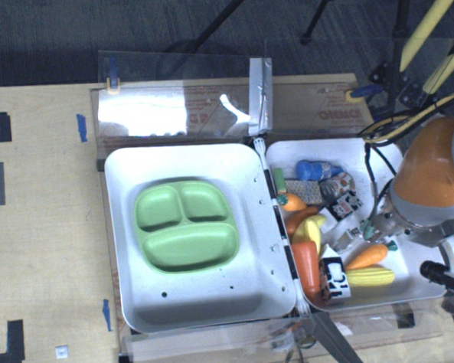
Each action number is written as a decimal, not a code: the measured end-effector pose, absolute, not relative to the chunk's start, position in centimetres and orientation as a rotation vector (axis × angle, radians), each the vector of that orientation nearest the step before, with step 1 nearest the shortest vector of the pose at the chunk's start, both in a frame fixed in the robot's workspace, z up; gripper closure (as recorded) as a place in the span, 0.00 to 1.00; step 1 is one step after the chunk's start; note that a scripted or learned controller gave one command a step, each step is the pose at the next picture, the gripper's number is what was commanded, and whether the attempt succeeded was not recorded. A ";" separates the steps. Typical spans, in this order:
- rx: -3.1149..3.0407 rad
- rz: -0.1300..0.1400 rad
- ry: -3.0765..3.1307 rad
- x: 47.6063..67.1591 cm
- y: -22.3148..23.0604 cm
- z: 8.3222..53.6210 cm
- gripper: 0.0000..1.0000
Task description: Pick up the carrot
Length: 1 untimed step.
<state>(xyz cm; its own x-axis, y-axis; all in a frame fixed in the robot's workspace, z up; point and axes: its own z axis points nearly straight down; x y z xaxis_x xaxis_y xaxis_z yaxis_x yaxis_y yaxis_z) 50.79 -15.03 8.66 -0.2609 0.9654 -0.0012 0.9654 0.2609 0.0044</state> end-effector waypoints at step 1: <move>1.785 0.000 2.582 48.7 -19.5 12.5 0.00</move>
<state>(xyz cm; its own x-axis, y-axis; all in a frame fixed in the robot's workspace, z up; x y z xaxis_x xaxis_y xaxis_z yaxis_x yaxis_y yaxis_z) 48.68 -19.50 12.49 -0.3532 0.9355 -0.0017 0.9355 0.3532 0.0014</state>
